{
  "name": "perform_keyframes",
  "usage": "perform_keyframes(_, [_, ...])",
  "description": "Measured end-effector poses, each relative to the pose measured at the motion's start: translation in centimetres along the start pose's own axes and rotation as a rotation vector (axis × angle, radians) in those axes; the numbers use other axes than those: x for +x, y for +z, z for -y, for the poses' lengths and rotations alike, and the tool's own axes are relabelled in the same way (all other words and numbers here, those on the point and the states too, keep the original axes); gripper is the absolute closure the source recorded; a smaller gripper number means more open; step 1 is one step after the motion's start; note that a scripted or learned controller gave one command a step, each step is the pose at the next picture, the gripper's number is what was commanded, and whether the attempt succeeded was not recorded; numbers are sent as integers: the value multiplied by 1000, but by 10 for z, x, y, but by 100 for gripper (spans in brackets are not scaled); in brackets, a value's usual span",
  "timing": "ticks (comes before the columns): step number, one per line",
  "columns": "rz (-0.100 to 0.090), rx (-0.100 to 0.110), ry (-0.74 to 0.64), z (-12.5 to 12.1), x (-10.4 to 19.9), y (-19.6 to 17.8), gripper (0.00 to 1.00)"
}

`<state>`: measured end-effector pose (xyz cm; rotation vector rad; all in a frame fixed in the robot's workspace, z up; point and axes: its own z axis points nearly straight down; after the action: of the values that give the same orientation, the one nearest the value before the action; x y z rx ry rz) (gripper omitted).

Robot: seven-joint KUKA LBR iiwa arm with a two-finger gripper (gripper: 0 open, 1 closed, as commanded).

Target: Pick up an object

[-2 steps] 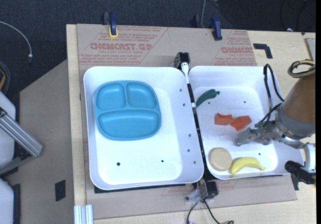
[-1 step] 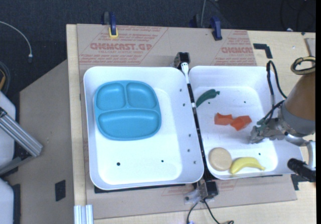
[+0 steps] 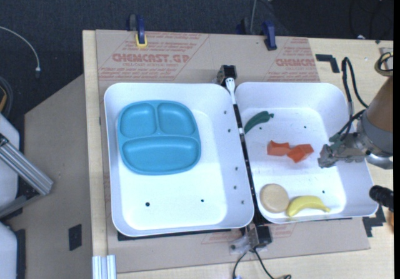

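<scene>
Your tool (image 3: 327, 157) hovers empty just right of the orange piece (image 3: 290, 150) in the right bin (image 3: 325, 93), its opening unreadable; you likely aim there, the banana (image 3: 307, 205) lying below.

Brown bench (image 3: 187, 52) — two white bins, left bin (image 3: 181, 209), right bin (image 3: 287, 99)

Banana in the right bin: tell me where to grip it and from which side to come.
Grip the banana at its thick middle, coming straight down from above, fingers closing across its narrow width. It lies flat, curved, beside the round beige piece near the bin wall, so side approaches look crowded.
</scene>
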<state>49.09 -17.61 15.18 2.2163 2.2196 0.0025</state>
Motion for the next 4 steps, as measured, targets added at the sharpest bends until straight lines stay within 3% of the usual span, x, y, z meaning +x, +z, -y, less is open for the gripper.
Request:
perform_keyframes(2, [1,-3,0,5,2,-109,100])
perform_keyframes(4, [-3,5,-2,-44,99,-95,100])
